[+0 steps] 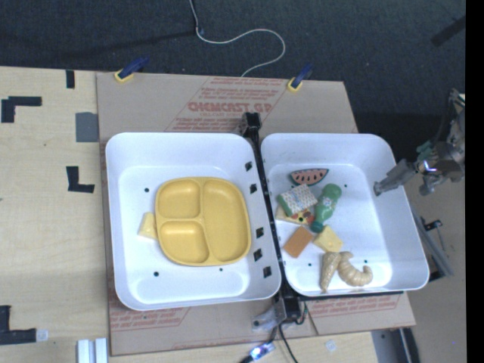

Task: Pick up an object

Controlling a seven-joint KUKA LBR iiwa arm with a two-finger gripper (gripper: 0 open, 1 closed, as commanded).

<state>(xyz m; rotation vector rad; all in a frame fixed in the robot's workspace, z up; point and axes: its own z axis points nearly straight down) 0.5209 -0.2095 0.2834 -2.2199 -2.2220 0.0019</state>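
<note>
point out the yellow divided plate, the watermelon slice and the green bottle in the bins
yellow divided plate (203,221), camera view, on the ridge where its three compartments meet
watermelon slice (308,177), camera view, on the red flesh at its middle
green bottle (327,203), camera view, on its wide upper body

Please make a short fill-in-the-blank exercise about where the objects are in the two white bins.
1. The yellow divided plate lies in the ____ bin.
2. The watermelon slice lies in the ____ bin.
3. The plate has ____ compartments.
4. The claw is at the right bin's ____ edge.

Missing words: left; right; three; right
</note>
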